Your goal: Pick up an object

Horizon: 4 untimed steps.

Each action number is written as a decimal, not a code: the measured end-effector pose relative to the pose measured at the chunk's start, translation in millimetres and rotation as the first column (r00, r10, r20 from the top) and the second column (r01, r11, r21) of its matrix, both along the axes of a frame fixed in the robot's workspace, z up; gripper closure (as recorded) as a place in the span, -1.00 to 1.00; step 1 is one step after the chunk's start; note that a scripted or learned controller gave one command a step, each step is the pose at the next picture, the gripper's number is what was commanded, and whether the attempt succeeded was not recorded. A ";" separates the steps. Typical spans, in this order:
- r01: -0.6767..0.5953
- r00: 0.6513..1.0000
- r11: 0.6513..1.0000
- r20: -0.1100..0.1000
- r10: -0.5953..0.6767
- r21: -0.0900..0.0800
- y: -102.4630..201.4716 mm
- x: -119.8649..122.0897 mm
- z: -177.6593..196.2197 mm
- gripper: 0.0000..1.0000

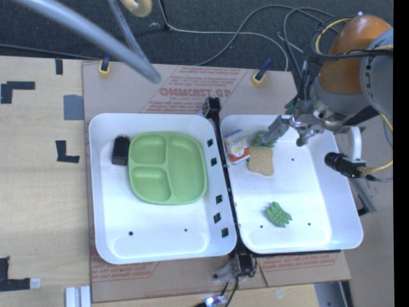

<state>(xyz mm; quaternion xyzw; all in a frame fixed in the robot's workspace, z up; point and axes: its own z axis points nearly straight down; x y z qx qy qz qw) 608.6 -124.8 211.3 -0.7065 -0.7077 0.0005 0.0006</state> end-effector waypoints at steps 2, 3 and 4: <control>0.000 1.000 1.000 -0.002 0.000 -0.001 -4.9 -1.2 -99.6 -1.00; 0.000 1.000 1.000 0.000 0.000 -0.002 -4.3 -1.3 -127.9 -1.00; -0.001 1.000 1.000 0.001 0.001 -0.002 -4.1 -0.8 -116.5 1.00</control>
